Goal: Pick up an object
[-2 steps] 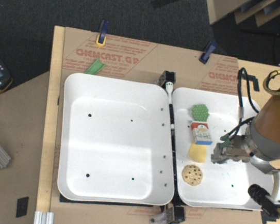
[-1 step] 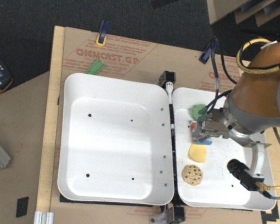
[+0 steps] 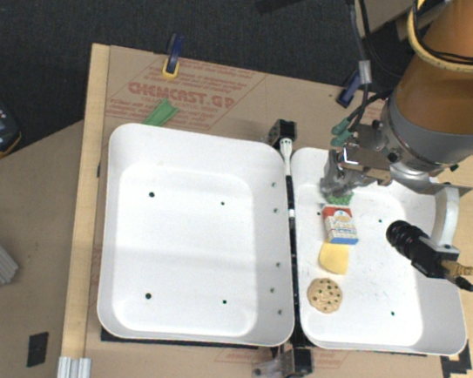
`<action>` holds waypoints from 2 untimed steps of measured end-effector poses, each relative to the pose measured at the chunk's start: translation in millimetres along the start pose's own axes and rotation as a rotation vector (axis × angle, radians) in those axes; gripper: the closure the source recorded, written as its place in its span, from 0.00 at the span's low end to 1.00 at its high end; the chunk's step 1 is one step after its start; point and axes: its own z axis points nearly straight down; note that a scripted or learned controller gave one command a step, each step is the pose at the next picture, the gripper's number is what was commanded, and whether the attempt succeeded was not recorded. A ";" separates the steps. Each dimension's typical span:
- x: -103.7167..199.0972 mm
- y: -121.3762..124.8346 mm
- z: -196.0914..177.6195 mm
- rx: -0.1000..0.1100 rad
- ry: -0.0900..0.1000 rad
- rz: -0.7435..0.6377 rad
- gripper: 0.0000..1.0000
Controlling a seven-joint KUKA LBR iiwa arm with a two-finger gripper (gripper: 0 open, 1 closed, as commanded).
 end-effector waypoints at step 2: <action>10.8 4.3 44.5 0.011 -0.003 0.007 1.00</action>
